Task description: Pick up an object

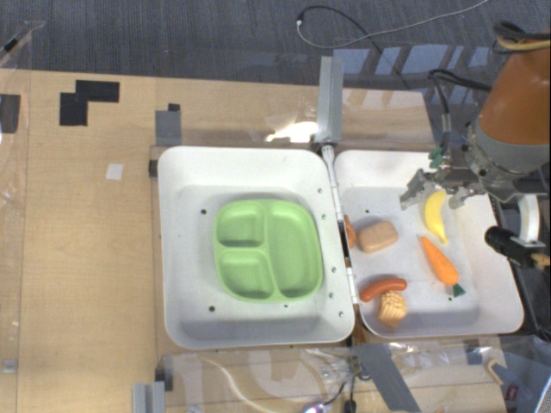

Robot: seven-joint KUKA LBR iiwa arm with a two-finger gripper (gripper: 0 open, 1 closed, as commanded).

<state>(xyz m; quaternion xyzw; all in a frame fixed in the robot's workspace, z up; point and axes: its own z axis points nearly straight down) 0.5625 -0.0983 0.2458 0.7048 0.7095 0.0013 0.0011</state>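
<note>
Corn cob [392, 307]: nearest thing in the right bin [508, 312], touching the sausage [381, 287] just behind it; a grab at either risks nudging or catching both.
Carrot [440, 263]: lies slantwise to the right of those two, apart from them; it tapers, so I judge it could squirt out of a pinch.
Bread roll [377, 236]: sits near the bin's left wall, with something orange wedged against that wall beside it; too hidden to name.
Banana [436, 216]: the likeliest target, lying just under the arm's tool, in the far half of the right bin.
Jaws [443, 185]: spread wide above the banana's far end, pinching nothing; they straddle the tip rather than the middle, so a close from here may clip the end and let the curved fruit swing or slip free.
Left bin [181, 231]: holds a green divided plate [268, 249], well clear of the arm.
Bench [77, 256]: pale wood, with black tape marks at the far left.
Floor: dark grey carpet beyond, with a black cable trailing across it.
</note>
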